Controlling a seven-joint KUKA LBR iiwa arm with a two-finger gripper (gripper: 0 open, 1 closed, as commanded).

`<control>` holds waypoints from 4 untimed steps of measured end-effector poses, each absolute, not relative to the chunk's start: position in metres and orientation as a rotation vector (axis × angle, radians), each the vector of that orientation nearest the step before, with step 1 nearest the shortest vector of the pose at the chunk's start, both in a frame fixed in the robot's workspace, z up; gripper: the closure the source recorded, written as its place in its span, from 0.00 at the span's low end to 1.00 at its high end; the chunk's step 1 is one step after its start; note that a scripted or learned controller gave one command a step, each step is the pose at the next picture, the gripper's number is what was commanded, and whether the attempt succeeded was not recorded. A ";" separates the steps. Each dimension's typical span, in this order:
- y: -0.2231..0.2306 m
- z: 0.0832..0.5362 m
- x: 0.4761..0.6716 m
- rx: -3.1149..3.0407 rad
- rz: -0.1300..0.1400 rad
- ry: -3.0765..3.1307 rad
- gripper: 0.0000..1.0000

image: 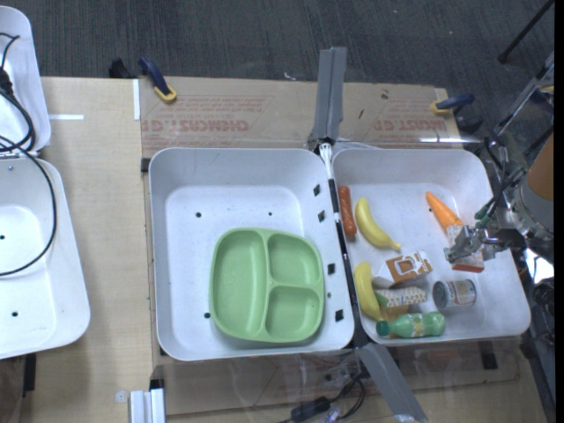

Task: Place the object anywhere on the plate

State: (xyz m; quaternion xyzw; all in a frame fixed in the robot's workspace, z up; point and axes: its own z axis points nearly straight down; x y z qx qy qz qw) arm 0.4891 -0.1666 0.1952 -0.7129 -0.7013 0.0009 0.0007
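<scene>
Carrot (441,211) beside pincer (464,247), tip pointing up-left

wooden bench on dark carpet, evenly lit

a pale wooden bench top (97,192) fills most of the view, and dark grey carpet (264,16) runs along 12 o'clock. a cardboard sheet (238,117) with reversed red lettering lies toward 12, held by blue clamps (157,77) at 11 and 1. white moulded trays (35,271) with black cables (26,201) sit at 9.
</scene>
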 end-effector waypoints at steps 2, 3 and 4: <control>-0.223 0.270 0.478 -1.710 0.002 -2.634 1.00; -0.156 0.253 0.544 -1.567 0.001 -2.723 1.00; -0.159 0.302 0.507 -1.389 0.002 -2.820 1.00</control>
